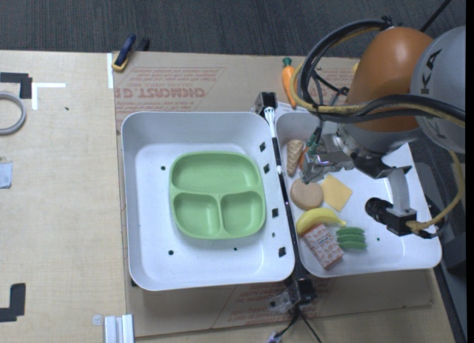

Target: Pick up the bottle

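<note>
My gripper [315, 165] hangs low over the left half of the right bin [415, 256], under the grey arm and its orange band. Just to its left lies a tan, elongated item [295, 156] against the bin's left wall; I cannot tell whether it is a bottle or a loaf. The gripper's tip sits close to this item and right above a round tan biscuit [306, 195]. The arm's body hides the back and middle right of the bin.
In the right bin lie a yellow cheese wedge [338, 193], a banana [318, 219], a red-brown packet [324, 246] and a green pea pod [352, 238]. The left bin [141, 186] holds a green divided tray [218, 195]. A carrot [287, 78] lies behind the bins.
</note>
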Tool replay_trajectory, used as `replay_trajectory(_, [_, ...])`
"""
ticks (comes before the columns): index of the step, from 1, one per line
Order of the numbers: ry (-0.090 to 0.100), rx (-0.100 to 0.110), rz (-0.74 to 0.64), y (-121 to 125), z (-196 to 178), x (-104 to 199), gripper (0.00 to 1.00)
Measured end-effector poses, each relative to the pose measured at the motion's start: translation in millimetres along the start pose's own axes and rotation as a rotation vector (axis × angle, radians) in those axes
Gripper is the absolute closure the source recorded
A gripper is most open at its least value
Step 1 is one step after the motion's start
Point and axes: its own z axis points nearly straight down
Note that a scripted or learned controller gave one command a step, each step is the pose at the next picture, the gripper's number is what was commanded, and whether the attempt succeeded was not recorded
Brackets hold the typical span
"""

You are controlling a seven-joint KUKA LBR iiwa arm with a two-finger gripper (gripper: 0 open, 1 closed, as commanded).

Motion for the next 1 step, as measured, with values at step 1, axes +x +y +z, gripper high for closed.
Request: replay_trajectory(1, [0.000, 0.001, -0.010, -35.5, 17.3, 62.0, 1.00])
